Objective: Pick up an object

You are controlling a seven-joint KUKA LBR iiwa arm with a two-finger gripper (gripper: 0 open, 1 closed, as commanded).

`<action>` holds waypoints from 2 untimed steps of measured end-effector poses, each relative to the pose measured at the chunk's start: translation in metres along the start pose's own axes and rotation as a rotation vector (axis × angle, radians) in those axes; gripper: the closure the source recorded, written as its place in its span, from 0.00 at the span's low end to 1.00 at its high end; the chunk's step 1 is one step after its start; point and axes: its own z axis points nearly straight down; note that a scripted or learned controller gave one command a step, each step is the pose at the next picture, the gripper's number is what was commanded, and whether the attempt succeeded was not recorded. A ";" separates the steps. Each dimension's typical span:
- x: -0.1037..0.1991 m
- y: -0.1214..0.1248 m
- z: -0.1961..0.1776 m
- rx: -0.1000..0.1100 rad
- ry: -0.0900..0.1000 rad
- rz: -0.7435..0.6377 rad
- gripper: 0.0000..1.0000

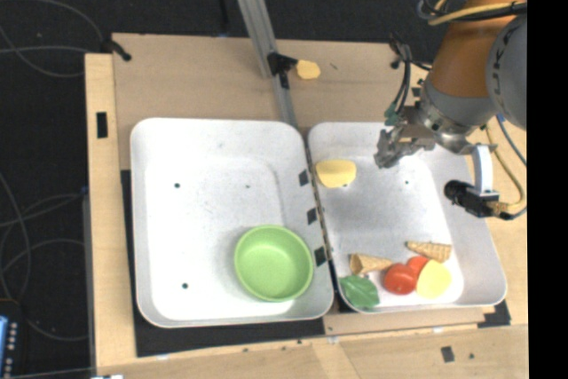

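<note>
gripper [388, 153] above upper part of right bin [461, 191], finger state unclear | pale yellow piece [336, 173] just left of it | green bowl [273, 262] lower centre, left bin [177, 191]

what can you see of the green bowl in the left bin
The green bowl is round, light green all over, and looks like smooth plastic. It stands upright with its opening up, and nothing shows inside it. It sits on the floor of the left bin, in the near right corner, close to the wall shared with the right bin. Nothing else touches it; the gripper is over the right bin, well away.
</note>
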 end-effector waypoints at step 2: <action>0.100 0.031 -0.008 0.001 0.001 0.000 1.00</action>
